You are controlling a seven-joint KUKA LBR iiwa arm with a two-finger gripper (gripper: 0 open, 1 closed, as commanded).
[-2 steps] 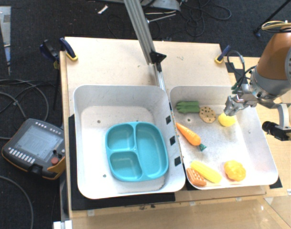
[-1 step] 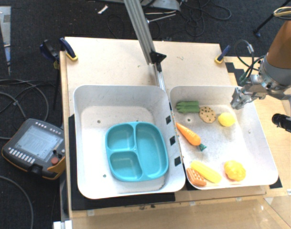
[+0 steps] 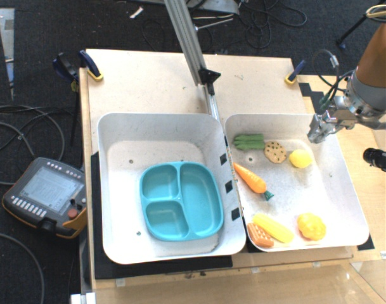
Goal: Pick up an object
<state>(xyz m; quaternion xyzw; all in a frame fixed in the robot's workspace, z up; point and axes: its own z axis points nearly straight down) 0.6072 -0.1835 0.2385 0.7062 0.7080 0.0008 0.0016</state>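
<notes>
The right bin (image 3: 345, 189) holds several toy foods: a green piece (image 3: 248, 142), a brown cookie (image 3: 275, 151), a small yellow ball (image 3: 300, 159), an orange carrot (image 3: 251, 178), a yellow banana-like piece (image 3: 273, 228), an orange waffle-like piece (image 3: 260, 235) and a yellow lump (image 3: 311, 226). My gripper (image 3: 319, 132) hangs over the bin's far right rim, up and to the right of the yellow ball, with nothing visible between its fingers.
The left bin (image 3: 116, 138) holds a blue divided plate (image 3: 180, 200). A metal pole (image 3: 186, 33) slants down to the wall between the bins. Yellow clamps (image 3: 91, 68) sit at the bench's far corners. A pendant (image 3: 47, 195) lies on the floor at left.
</notes>
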